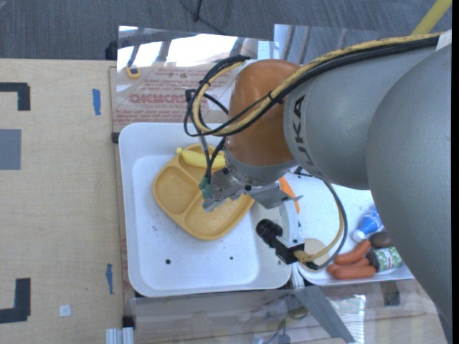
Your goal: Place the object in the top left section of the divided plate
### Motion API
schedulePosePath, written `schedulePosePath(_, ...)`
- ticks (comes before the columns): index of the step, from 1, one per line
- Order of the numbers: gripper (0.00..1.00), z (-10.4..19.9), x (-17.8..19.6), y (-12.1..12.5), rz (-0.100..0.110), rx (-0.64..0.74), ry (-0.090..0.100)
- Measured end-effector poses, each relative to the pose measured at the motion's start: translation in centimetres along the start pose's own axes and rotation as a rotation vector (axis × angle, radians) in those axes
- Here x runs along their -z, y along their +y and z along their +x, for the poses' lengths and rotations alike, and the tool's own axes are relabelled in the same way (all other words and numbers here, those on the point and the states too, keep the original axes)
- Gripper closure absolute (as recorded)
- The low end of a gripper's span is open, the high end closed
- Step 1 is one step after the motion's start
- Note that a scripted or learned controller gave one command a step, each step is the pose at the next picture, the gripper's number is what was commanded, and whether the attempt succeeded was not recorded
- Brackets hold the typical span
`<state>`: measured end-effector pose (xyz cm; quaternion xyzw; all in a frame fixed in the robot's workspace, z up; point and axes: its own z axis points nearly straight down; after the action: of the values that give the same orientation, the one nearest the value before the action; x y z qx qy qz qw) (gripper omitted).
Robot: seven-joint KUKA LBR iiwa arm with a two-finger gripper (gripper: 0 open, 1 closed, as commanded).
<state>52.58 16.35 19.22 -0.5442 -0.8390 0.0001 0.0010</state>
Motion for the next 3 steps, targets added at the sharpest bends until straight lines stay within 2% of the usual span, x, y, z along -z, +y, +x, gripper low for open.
schedulePosePath(1,1.00,-10.1,7.2,1.9,-0.002,-0.212,-0.003)
schedulePosePath(2,1.00,-7.5,10.1,8.2,-0.002,-0.347,-0.003)
schedulePosePath(3,1.00,-1.9,3.9,6.7,0.001,-0.329,-0.001)
